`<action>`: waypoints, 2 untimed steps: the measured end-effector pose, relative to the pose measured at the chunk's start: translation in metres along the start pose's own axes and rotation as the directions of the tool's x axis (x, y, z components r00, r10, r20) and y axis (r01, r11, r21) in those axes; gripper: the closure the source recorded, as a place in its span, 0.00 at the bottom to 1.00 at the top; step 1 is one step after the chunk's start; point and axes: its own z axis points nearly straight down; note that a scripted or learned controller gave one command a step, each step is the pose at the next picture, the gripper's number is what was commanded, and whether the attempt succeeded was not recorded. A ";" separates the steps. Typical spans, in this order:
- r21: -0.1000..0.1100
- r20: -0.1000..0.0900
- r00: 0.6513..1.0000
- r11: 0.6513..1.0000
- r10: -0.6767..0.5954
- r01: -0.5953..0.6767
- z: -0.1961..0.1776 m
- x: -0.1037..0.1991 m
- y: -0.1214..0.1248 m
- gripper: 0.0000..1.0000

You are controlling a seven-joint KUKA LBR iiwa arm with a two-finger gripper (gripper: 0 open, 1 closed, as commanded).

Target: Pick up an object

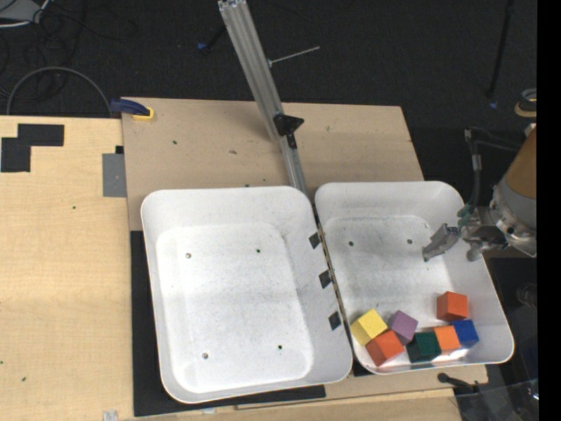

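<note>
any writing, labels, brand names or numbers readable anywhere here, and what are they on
None: no word, number, brand or sign can be read in the camera view.
Blocks in the right bin, such as the yellow block and the purple block: plain coloured faces, no print.
Left bin: small dark dots on its floor, not text.
Black clips between the bins: no lettering visible.
Claw: too small and blurred to show any marking.
</note>
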 end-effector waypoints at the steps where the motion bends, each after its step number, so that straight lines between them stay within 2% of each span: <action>1: 0.001 -0.001 1.000 1.000 -0.001 0.001 -0.010 0.000 0.000 1.00; 2: -0.009 0.004 1.000 1.000 -0.004 0.004 -0.147 0.014 -0.035 1.00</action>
